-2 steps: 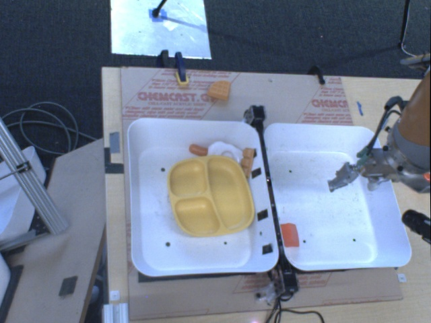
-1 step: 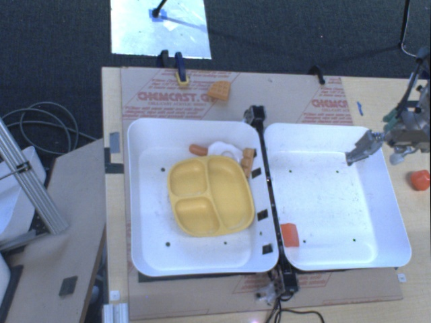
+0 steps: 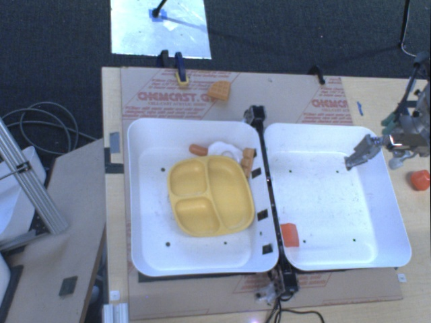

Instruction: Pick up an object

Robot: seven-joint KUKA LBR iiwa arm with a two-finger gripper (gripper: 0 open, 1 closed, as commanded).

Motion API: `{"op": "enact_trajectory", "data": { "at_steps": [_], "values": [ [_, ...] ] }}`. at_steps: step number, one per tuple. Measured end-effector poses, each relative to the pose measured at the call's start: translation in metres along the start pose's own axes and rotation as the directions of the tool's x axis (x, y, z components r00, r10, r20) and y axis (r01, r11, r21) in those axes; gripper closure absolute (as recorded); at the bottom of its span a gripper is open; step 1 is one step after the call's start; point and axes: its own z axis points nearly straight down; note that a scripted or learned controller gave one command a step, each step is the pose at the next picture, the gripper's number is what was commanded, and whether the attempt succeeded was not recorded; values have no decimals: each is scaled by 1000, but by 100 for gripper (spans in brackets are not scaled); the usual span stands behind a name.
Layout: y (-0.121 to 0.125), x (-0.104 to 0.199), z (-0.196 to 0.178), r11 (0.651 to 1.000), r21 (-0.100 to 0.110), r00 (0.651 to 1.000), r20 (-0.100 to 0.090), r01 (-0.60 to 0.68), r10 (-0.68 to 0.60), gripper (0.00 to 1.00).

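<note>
The small orange-red block [image 3: 289, 234] is sitting in the right white bin [image 3: 377, 256], tight against its left wall near the front corner, leaving the bin's wide floor open beside it. The gripper [image 3: 362, 152] is hanging over that bin's far right part, well apart from the block; how wide it is open cannot be told. The yellow three-compartment plastic tray [image 3: 210, 196] is lying in the left white bin [image 3: 145, 180], with a small orange sausage-shaped piece [image 3: 198, 150] just behind it.
</note>
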Motion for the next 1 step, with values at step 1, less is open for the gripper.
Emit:
{"op": "enact_trajectory", "data": {
  "at_steps": [1],
  "values": [
    [0,119,-3,1000,2,1000,-5,13,-13,0]
  ]
}}
